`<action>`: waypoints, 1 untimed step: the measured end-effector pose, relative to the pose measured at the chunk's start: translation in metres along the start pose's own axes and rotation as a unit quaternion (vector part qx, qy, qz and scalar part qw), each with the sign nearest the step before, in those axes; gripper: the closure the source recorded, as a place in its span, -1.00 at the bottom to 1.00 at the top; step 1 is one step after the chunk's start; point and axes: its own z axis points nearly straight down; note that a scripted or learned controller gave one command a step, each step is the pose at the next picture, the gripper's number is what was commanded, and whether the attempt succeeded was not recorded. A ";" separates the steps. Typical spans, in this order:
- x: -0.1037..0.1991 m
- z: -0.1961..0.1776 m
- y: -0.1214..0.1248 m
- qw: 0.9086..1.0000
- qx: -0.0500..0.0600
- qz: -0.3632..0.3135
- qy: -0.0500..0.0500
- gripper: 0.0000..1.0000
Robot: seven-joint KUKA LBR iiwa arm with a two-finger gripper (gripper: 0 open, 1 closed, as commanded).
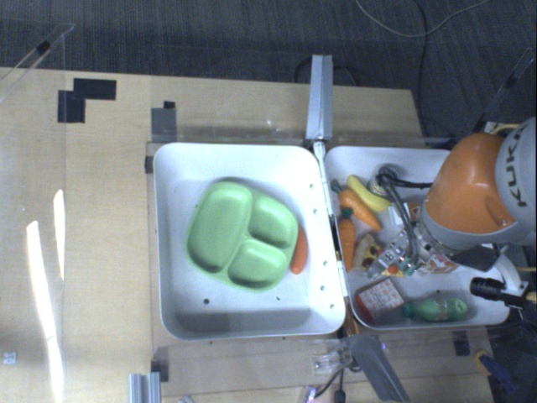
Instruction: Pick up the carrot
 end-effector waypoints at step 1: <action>-0.037 0.015 0.047 0.999 -0.001 0.034 -0.001 1.00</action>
